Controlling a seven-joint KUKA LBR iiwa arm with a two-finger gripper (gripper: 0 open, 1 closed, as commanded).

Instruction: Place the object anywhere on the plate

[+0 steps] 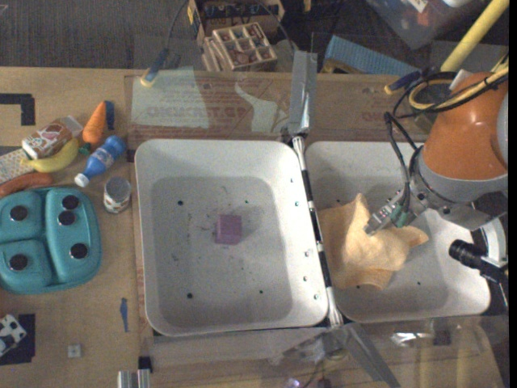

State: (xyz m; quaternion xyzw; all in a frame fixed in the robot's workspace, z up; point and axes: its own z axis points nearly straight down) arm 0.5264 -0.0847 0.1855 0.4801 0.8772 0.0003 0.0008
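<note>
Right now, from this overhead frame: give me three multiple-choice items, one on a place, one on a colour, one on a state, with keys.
1. Where does the small block lie?
A. left bin
B. right bin
C. on the bench

2. What colour is the cloth?
A. blue
B. pale yellow
C. red

3. How does the cloth lie?
A. neatly folded square
B. crumpled, in the right bin
C. hanging over the bin wall

Key: 1 A, the block sits on the left bin floor. 2 B, the cloth is pale yellow. 3 B, it lies rumpled in the right bin, under the gripper.
</note>
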